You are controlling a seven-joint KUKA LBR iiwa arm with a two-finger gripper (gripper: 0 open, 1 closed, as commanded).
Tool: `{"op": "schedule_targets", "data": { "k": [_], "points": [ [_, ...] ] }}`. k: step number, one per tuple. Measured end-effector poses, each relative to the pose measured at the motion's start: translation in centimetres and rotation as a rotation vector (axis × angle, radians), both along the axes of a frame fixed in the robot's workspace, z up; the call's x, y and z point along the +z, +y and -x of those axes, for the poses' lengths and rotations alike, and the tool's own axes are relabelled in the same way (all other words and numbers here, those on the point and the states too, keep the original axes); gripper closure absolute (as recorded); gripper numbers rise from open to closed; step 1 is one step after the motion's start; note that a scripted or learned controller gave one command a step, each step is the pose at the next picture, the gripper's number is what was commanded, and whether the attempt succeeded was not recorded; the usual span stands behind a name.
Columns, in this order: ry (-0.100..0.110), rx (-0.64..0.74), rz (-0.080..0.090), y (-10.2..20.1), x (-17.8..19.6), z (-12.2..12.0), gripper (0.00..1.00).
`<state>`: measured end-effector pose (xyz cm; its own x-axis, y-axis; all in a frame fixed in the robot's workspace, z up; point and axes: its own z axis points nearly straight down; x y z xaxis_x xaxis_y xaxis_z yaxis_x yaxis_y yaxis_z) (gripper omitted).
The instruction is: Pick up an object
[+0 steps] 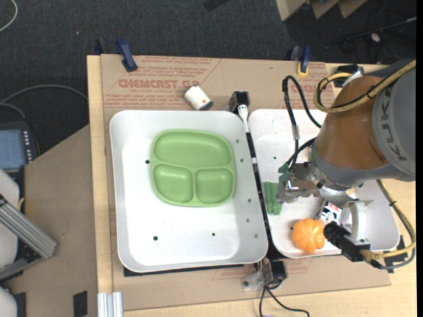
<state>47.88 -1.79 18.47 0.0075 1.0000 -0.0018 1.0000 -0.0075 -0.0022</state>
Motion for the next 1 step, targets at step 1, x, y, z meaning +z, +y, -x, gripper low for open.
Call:
{"op": "schedule_targets", "data": {
  "k": [1],
  "points": [
    [-0.015,0.015,-0.005,5.27,11.42,-0.2,1.0]
  ]
}}
